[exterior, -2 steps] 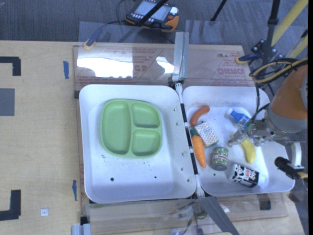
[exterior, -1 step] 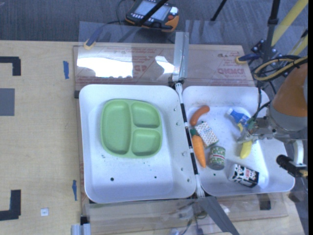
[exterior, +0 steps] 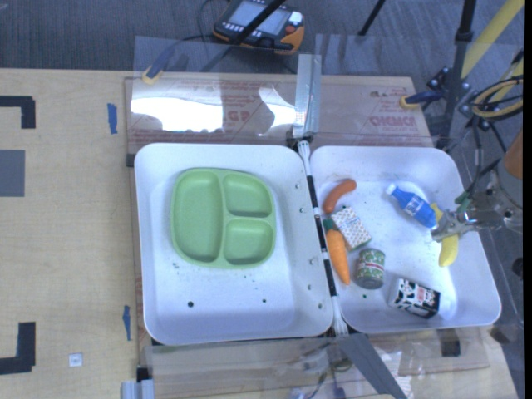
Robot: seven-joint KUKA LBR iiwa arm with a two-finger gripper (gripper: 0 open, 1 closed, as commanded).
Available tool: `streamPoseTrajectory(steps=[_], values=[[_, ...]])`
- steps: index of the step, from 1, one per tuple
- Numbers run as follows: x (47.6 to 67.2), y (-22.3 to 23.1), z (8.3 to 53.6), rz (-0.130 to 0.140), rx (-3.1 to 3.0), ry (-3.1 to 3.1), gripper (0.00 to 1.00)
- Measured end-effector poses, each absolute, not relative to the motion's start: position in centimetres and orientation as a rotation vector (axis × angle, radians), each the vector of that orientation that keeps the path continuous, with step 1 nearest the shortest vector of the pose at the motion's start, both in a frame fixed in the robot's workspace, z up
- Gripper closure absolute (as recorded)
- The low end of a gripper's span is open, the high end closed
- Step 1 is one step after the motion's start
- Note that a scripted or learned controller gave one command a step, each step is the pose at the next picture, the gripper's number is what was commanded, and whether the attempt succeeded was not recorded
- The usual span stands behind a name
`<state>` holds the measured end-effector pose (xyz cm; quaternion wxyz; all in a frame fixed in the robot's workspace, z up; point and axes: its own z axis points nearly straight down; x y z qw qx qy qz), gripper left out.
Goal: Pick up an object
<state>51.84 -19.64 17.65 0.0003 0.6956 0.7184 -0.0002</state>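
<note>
Roughly, bench: pale wood top (exterior: pixel 66 223) is seen with blue tape marks (exterior: pixel 112 116) and black corner marks; grey carpet and tripod legs are seen behind.
Bins: two white bins are set side by side; left bin (exterior: pixel 166 306) holds a green divided plate (exterior: pixel 223 216).
Right bin (exterior: pixel 474 293): hot dog (exterior: pixel 338 194), carrot (exterior: pixel 337 254), patterned packet (exterior: pixel 352 225), small can (exterior: pixel 370 268), cow-print carton (exterior: pixel 415 298), blue bottle (exterior: pixel 413 204), yellow banana (exterior: pixel 448 251) are held in it.
Banana axis: near the bin's right wall, long axis is run roughly up-down, slightly tilted; upper end is hidden under the gripper.
Bottle axis: laid diagonally, white cap pointed upper-left.
Arm: reached in from the right edge, low over the bin.
Gripper (exterior: pixel 450 224): placed between bottle and banana top; finger state cannot be told.
</note>
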Motion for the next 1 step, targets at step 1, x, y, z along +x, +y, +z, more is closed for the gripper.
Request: streamPoseTrajectory(steps=[1], values=[[59.42, -13.94, 18.54, -0.001, 2.201, 2.242, 1.00]])
